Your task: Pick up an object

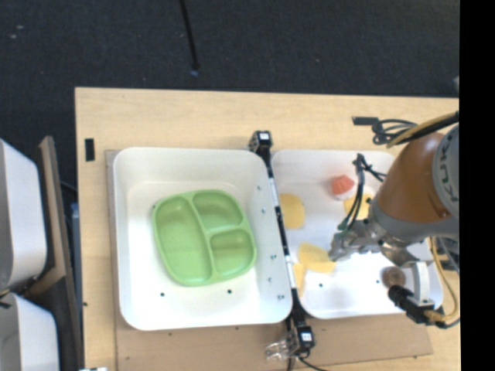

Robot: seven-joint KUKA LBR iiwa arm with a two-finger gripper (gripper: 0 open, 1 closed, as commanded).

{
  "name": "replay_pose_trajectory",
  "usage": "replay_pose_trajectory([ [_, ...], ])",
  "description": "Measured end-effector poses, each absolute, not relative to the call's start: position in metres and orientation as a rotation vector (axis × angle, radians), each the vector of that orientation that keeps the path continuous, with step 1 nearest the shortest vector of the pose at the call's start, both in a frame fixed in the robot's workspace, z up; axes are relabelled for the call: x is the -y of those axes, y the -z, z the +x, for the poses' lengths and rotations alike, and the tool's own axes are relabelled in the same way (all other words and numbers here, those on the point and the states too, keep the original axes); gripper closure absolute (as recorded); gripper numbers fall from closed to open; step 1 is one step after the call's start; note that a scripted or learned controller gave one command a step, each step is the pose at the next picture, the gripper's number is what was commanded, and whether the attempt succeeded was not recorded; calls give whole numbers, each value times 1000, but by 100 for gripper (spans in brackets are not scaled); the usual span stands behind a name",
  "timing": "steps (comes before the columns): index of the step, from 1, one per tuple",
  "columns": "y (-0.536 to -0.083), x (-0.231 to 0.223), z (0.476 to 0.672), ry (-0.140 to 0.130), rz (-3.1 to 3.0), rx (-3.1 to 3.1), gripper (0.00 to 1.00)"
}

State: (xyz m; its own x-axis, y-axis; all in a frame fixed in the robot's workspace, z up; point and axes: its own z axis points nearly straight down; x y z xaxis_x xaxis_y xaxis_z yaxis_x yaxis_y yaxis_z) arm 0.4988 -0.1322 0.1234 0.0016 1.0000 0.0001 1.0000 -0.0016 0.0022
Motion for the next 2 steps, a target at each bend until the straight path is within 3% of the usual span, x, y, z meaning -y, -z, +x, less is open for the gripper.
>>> replay_pose_trajectory([
  [2, -230, 130, 520, -5, 2218, -2219, 100],
])
